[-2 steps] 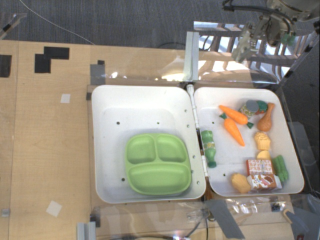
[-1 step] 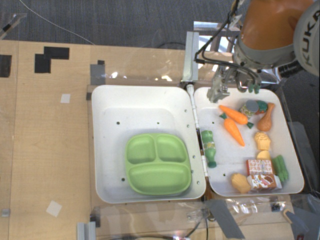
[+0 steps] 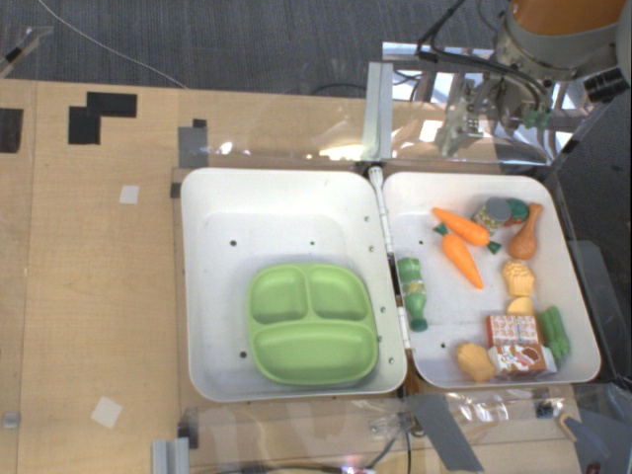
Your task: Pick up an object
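Note:
The right bin (image 3: 434,349) holds several toy foods. Two orange carrots (image 3: 460,226) (image 3: 462,261) lie near its middle, and a green bottle (image 3: 412,292) rests against its left wall. A brown drumstick (image 3: 527,232) and a grey-teal piece (image 3: 500,211) sit at the back right. Toward the front lie a yellow piece (image 3: 518,279), a red-and-white carton (image 3: 516,345), a green pickle (image 3: 554,332) and a yellow-orange lump (image 3: 475,361). My gripper (image 3: 497,115) hangs high over the back rim of this bin, away from all of them, with nothing seen in it.
The left bin (image 3: 217,215) holds a green divided plate (image 3: 312,322) in its front half. A metal divider post (image 3: 376,117) stands behind the seam between the bins. Cables run near the gripper. Wooden bench top stretches to the left.

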Tool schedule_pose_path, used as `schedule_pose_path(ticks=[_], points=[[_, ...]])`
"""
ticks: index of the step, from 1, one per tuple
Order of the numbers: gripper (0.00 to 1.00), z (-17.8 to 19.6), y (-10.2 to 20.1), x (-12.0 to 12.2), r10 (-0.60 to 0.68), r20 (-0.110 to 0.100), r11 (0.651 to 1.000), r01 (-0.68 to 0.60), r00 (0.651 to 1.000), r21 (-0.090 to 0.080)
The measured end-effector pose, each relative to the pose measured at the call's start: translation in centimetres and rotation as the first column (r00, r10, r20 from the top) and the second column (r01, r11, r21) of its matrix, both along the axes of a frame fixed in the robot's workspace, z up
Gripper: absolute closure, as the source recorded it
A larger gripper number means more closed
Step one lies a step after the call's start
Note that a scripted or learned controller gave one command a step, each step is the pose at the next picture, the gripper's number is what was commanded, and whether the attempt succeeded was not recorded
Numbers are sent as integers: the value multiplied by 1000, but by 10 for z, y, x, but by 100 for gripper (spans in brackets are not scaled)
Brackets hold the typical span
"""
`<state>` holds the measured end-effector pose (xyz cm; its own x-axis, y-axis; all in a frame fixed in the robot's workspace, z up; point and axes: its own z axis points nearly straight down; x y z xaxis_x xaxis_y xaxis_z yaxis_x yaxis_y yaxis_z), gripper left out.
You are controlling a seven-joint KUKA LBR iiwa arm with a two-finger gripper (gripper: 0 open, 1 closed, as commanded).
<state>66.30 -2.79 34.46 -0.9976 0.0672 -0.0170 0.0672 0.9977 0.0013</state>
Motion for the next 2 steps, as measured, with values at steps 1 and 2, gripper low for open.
schedule_pose_path(ticks=[1, 2], points=[[100, -54, -22, -55, 130, -10, 992, -130, 992, -1], [100, 5, -7, 1, 56, -1, 998, -56, 998, 0]])
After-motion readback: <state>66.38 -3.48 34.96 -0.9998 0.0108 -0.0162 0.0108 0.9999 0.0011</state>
